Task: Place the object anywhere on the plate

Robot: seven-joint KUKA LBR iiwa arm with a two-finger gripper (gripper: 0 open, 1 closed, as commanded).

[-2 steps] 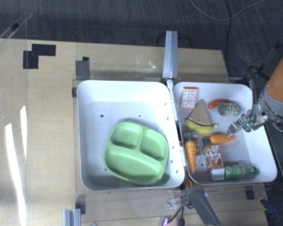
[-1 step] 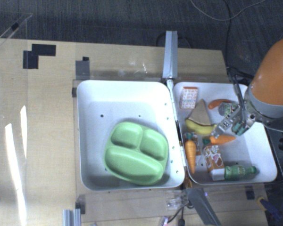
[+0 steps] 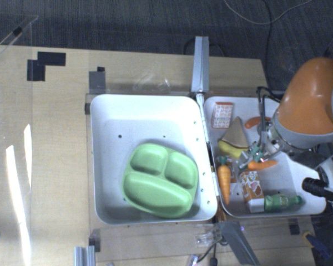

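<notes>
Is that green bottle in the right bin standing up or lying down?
Lying down. The green bottle rests on its side along the right bin's near edge, beside a small carton.

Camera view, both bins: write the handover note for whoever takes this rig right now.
End effector: low in the right bin, among the toy food; whether it grips anything can't be judged from this angle.
Green plate: in the left bin, three compartments, nothing on it.
Right bin contents: carrot, small carton, green bottle, a yellow piece, a printed pack.
Done: nothing placed.
Left: secure one object, carry it across the divider, set it on the plate.
</notes>
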